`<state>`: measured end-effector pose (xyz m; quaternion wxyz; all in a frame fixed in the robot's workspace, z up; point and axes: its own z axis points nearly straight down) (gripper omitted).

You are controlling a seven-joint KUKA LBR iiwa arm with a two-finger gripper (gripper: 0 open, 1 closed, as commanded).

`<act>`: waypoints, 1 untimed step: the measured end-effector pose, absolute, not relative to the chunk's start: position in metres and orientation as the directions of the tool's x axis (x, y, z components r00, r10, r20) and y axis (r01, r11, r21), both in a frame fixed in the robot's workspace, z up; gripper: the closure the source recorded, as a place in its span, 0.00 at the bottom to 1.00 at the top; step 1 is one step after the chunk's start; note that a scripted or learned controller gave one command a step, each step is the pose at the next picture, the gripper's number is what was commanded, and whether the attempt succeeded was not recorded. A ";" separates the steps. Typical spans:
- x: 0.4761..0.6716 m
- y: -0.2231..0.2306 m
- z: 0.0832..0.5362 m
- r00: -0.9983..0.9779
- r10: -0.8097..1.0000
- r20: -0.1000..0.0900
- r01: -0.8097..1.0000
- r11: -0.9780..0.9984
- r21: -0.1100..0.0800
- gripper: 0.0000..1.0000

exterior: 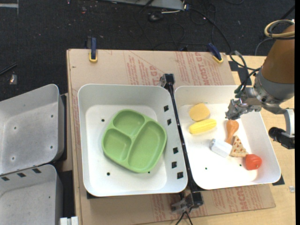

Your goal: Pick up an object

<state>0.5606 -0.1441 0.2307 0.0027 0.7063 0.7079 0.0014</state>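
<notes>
Six toy foods and bits are lying in the right bin (213, 175), and none of them is being lifted yet, so the pick looks barely begun. Nearest the camera, a red tomato (253, 161) is sitting just beside a pizza slice (238, 147), which is touching a small white block (220, 147). Beyond these, an orange drumstick (230, 129) is lying with its thin end pointing toward the far wall, and a corn cob (202, 126) is resting near a rounded yellow piece (199, 111). The gripper (236, 109) is hanging right over the far end of the drumstick, seemingly the likeliest target. Whether it is open or closed is not something I can tell from this slant, and nothing is showing as held. By my judgement, closing on an item and raising it are both remaining. In the left bin (93, 175), a green divided plate (135, 139) is lying flat.
</notes>
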 end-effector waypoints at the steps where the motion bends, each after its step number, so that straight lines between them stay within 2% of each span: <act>1: 0.561 -0.144 0.252 -0.002 1.000 -0.001 1.000 0.002 0.004 1.00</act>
